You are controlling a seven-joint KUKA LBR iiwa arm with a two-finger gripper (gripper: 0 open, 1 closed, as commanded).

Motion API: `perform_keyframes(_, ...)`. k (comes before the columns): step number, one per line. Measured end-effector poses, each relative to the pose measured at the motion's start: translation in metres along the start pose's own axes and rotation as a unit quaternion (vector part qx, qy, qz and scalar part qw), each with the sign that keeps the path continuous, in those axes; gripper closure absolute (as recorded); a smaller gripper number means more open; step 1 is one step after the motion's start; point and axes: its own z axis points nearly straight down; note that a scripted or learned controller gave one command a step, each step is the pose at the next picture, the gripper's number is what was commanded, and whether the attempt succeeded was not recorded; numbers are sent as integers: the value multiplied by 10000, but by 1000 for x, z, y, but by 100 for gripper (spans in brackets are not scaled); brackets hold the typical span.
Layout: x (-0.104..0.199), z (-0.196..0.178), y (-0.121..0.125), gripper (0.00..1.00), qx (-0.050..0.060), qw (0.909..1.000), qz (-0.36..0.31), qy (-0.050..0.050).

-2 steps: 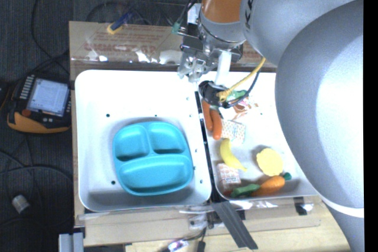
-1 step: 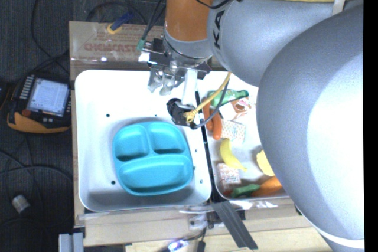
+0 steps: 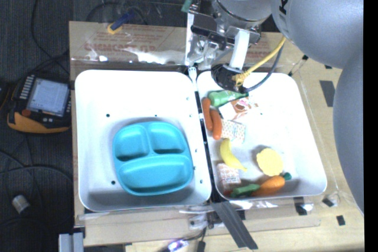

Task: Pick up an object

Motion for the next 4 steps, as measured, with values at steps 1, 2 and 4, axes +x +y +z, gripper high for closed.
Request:
perform_keyframes(1,59,85,-15,100,10,9959,-906,4)
perform_keyframes(2,128,91,-8,100,2,9973,-735,-2)
perform_keyframes(4,123,142,-21,100,23,9641,2655,6)
